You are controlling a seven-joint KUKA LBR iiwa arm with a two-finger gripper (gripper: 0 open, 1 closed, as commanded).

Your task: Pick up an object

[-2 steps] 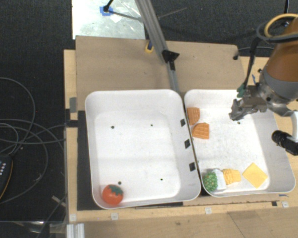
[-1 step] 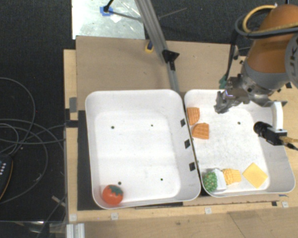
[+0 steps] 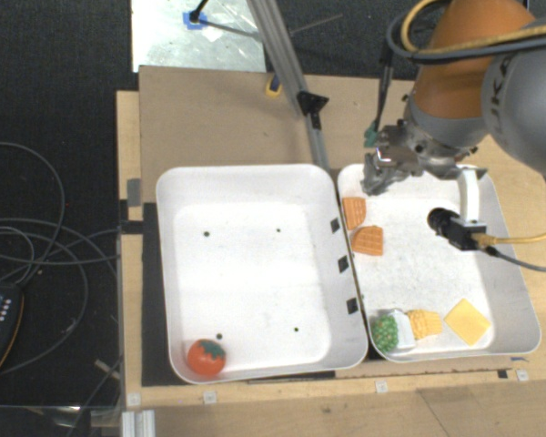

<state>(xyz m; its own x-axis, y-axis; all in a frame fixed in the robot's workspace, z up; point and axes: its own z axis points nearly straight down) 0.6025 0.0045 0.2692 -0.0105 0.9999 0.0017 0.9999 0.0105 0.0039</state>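
Working from the left, you have one lone candidate in the left bin [image 3: 177,198]: a tomato [image 3: 206,357] tucked into the near-left corner, hard against the walls. Leave it unless you must; the corner gives the fingers little room on two sides.

Cross the shared wall into the right bin [image 3: 514,271] and the choices multiply. Two orange waffle-like pieces lie close to that wall: the upper waffle piece [image 3: 353,211] and, just beside it, the lower waffle piece [image 3: 369,240]. Along the near edge sit a green pea pod toy [image 3: 384,332], a corn cob [image 3: 425,322] touching or nearly touching it, and a yellow cheese wedge [image 3: 468,321] a little apart.

Your gripper [image 3: 377,178] hangs at the far-left corner of the right bin, just above the upper waffle piece. I cannot tell how it is set, and nothing is visibly grasped.

That upper piece looks the nearest target. Descend straight, keeping clear of the dividing wall, and approach so the neighbouring piece is not dragged along. The middle of the right bin is open floor, so retreat that way when lifting. The cheese wedge is the roomier fallback.
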